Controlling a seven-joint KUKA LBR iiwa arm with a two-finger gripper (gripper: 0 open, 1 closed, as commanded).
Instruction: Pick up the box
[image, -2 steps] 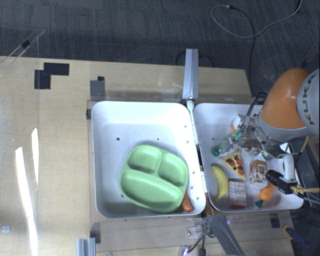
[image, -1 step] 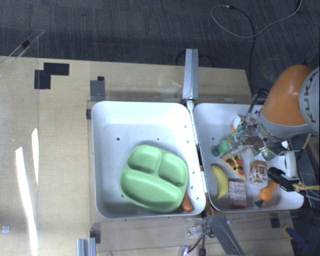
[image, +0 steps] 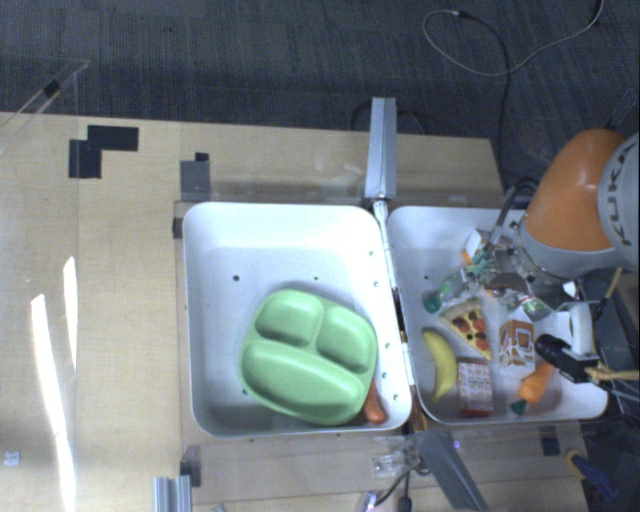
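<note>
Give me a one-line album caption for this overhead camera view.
Robot arm hovers over the right bin of toy food, green tray in the left bin.

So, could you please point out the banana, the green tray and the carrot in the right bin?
banana (image: 441, 362): camera view, middle of the peel.
green tray (image: 308, 355): camera view, centre ridge.
carrot (image: 536, 384): camera view, orange body.

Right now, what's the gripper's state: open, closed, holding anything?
Gripper: over the right bin; state cannot be told.
</note>
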